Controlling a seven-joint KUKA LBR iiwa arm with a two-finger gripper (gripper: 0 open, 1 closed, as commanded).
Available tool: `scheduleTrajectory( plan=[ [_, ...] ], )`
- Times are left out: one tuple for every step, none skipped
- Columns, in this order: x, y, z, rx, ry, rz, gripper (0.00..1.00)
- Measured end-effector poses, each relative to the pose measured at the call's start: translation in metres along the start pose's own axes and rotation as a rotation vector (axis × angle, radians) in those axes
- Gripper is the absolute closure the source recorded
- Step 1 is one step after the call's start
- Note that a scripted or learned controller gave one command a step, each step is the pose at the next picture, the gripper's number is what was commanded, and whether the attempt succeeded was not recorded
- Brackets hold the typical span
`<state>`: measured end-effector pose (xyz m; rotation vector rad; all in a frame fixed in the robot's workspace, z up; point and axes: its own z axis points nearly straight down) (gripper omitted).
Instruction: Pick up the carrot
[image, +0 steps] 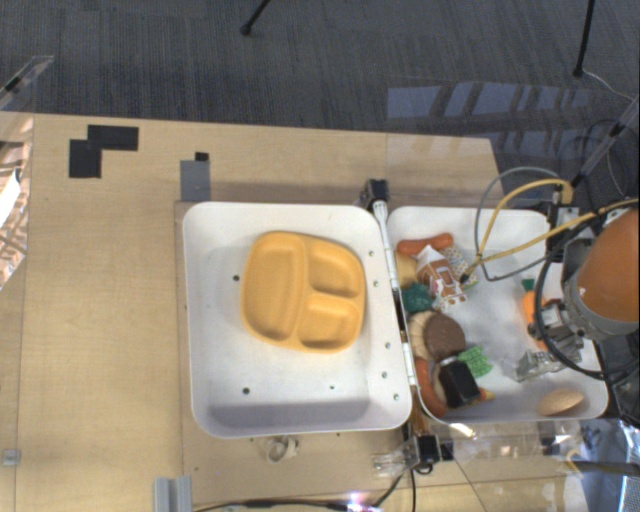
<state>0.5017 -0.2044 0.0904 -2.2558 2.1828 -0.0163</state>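
Observation:
The carrot (527, 303) is a small orange piece near the right side of the right bin (500, 320), partly hidden by black cables and the arm's wrist. The grey arm with its orange band (610, 272) reaches in from the right, above the bin's right edge. My gripper (536, 364) hangs low over the bin floor, just in front of the carrot and slightly apart from it. Nothing shows in its grasp.
The left bin (215, 320) holds a yellow divided plate (303, 290). The right bin's left side is crowded: a sausage (425, 245), a small carton (443, 276), a green piece (415, 297), a brown disc (444, 335), a black block (458, 381). A tan bun (560, 402) lies front right.

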Motion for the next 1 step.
scheduleTrajectory(
  plan=[
    [0.0013, -0.0687, 0.0008, 0.008, -0.006, 0.385, 0.0]
  ],
)
